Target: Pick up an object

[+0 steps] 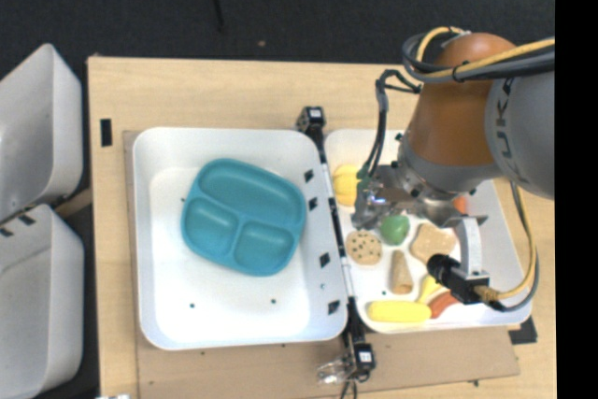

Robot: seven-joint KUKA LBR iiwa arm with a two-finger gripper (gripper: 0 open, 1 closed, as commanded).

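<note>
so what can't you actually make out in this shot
- Tool fingers, camera view: hidden beneath the grey and orange arm, so their state and any grasp are unreadable.
- Right white bin: its far side is covered by the arm.
- Small orange piece: partly under a black cable part, identity unclear.
- Round green object: too small to identify.

arm [458, 121] over right bin [509, 243] | gripper [374, 204] beside green ball [395, 228] | teal plate [245, 216] in left bin [159, 294]

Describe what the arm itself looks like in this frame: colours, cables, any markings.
The arm is grey, with a broad rounded orange band above the wrist. Black and yellow cables loop over its top, and a black cable runs down its left side. Dark lettering marks the grey shell. The metallic gripper sits below.
</note>
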